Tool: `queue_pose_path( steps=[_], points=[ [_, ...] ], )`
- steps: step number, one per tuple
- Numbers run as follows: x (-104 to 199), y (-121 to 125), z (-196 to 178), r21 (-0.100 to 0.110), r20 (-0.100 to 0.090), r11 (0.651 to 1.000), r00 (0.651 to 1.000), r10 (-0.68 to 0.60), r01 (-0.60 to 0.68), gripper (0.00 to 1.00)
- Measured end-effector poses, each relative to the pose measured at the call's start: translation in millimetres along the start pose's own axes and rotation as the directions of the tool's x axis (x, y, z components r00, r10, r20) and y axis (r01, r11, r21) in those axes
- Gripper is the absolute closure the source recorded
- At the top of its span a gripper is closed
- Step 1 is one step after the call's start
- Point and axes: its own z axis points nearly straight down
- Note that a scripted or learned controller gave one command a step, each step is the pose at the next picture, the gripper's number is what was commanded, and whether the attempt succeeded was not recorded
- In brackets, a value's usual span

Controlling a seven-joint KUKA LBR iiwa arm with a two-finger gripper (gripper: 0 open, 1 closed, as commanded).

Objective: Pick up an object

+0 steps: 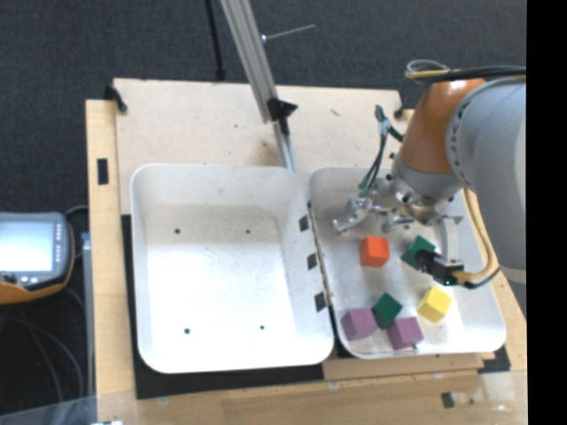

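Fingers (390, 209): whether spread or clenched, I cannot tell; they hover in the right bin (341, 193) just above the orange cube (375, 251). Likely approach step; next, descend and close.

You have six small blocks in the right bin (341, 193). The orange block (375, 251) lies nearest its middle. A dark green block (418, 252) sits to its right, partly hidden. The yellow block (435, 305) lies nearer the front, beside another green block (386, 309). Two purple blocks (359, 323) (405, 332) rest along the front wall.
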Motion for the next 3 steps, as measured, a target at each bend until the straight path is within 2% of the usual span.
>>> queue_pose_path(
  steps=[2,3],
  points=[
    [-2,-2,-1,0.004,0.001,1.000,1.000,-0.004,0.004,0.00],
    [-2,-1,-12,0.002,0.002,1.000,1.000,-0.012,0.012,1.00]
  ],
)
